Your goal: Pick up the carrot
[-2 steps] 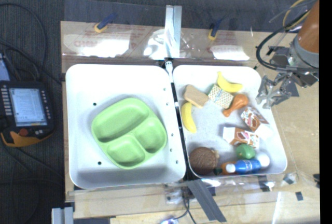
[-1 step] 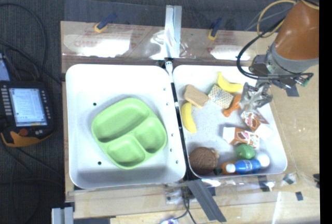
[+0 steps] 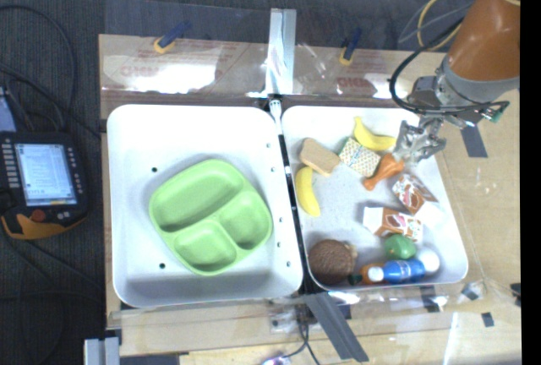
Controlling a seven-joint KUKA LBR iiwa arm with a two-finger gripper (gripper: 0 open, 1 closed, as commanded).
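The orange carrot (image 3: 382, 171) lies tilted in the right bin (image 3: 338, 207), in its upper right part. Its upper end points toward my gripper (image 3: 421, 145). The gripper hangs just to the right of and slightly above that end, close to the bin's right wall. It looks open, with nothing between its fingers. A checkered packet (image 3: 358, 157) touches the carrot's left side, and a red and white wrapper (image 3: 412, 194) lies right below it.
The right bin also holds a banana (image 3: 372, 135), a second yellow piece (image 3: 307, 191), a tan block (image 3: 319, 156), another wrapper (image 3: 397, 222), a green ball (image 3: 401, 247), a blue bottle (image 3: 402, 270) and a brown lump (image 3: 331, 258). The left bin (image 3: 135, 144) holds a green divided plate (image 3: 211, 215).
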